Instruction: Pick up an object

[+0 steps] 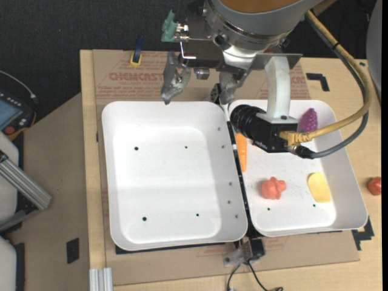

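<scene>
My gripper [194, 97] hangs over the far rim of the left bin [121, 162], open, its two fingers spread wide with nothing between them. The right bin [345, 205] holds an orange carrot [242, 151] along its left wall, a red lumpy fruit [273, 187] near the middle, a yellow lemon-like piece [319, 187] to the right, and a purple grape bunch [308, 120] at the back. All of these lie right of and nearer than the gripper.
A black cylinder [260, 130] with a yellow cable [339, 121] hangs from the arm over the right bin's back left. A small red object [376, 185] lies outside the right bin. A blue and yellow clip [136, 54] sits on the cardboard behind the left bin.
</scene>
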### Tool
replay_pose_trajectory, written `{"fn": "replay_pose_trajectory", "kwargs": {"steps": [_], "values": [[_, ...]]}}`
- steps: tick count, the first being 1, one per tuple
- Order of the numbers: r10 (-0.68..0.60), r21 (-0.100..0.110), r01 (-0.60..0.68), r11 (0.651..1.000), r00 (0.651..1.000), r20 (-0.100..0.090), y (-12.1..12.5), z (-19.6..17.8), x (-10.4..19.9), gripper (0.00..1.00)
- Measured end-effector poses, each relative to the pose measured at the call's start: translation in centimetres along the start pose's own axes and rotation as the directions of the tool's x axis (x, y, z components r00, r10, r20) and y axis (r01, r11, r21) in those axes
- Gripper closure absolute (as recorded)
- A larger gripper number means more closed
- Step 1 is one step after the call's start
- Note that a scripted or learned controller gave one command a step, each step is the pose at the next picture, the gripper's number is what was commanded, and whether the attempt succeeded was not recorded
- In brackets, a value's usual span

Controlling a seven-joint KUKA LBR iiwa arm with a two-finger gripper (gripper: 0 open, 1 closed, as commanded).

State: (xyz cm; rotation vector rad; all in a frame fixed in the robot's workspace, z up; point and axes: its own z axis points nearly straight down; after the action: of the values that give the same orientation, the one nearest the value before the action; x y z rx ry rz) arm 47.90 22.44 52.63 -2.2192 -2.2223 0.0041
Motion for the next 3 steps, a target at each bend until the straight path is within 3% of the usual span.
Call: {"fn": "replay_pose_trajectory", "kwargs": {"steps": [3], "values": [[0.001,0.001,-0.001,1.000,1.000,0.001,0.0,1.6,0.0,0.00]]}}
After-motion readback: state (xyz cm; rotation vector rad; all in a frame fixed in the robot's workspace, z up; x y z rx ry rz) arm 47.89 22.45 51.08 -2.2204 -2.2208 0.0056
